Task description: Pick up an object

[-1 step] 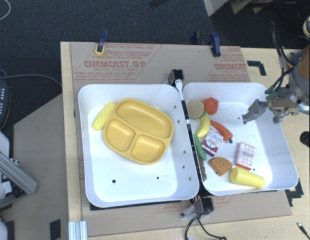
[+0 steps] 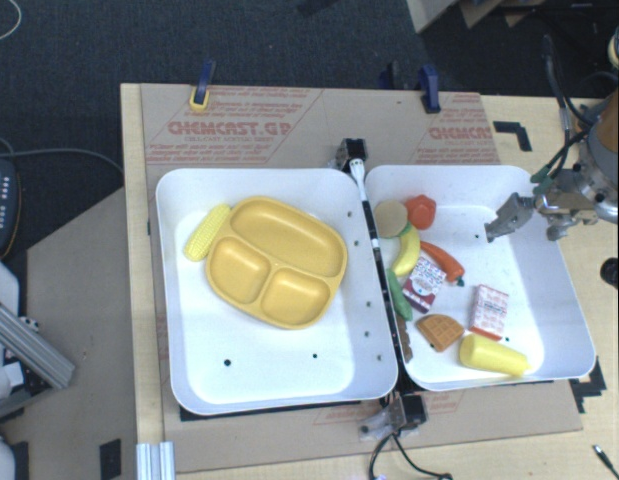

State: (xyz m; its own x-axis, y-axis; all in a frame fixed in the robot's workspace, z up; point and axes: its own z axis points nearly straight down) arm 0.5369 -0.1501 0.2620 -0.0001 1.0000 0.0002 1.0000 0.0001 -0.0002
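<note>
In the right bin [image 2: 549, 298]: toy foods clustered at its left side.
Jaws [image 2: 529, 218]: above that bin's upper right; open or closed, cannot tell.
Left bin [image 2: 189, 348]: yellow tray [image 2: 277, 261], corn cob [image 2: 207, 231] beside it.

In the left bin [image 2: 179, 298], most of the floor is taken up by the yellow tray [image 2: 277, 260], with a corn cob [image 2: 206, 232] touching its left edge; bare floor is left along the front. In the right bin [image 2: 549, 298], toys are crowded along the left and front: banana [image 2: 407, 251], carrot [image 2: 444, 259], packet [image 2: 489, 310], yellow block [image 2: 493, 355]. The back right floor is left free.
</note>
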